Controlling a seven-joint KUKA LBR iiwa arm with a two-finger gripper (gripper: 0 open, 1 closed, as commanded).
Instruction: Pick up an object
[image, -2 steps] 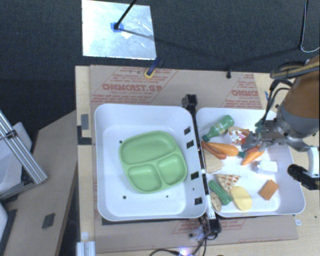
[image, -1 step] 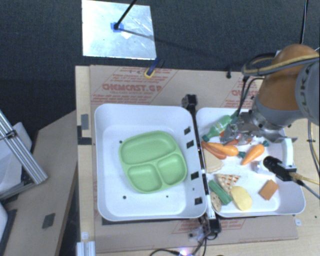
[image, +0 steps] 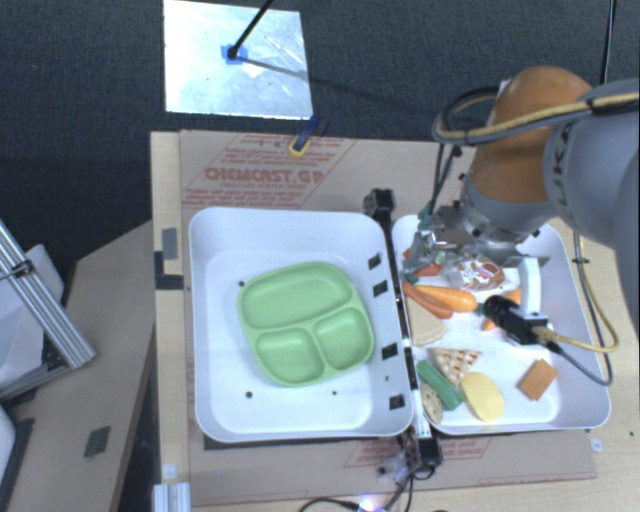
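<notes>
arm bent low over the right bin (image: 585, 395), gripper (image: 440, 250) down at its far left corner among the heaped toy food, just above the carrot (image: 440, 297). fingers: cannot tell, clutter hides them. green tray (image: 300, 322) sits alone in the left bin (image: 215, 300), so candidates lie right.

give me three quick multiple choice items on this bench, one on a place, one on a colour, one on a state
1. Where does the green plastic tray with three compartments lie?
A. left white bin
B. right white bin
C. on the cardboard outside the bins

2. What colour is the small block near the right bin's front corner?
A. blue
B. orange
C. white

3. How does the green tray sit?
A. flat, open side up
B. upside down
C. leaning on the bin wall

Answers: 1 A, it fills the middle of the left white bin. 2 B, it is plainly orange. 3 A, all three hollows face up.
</notes>
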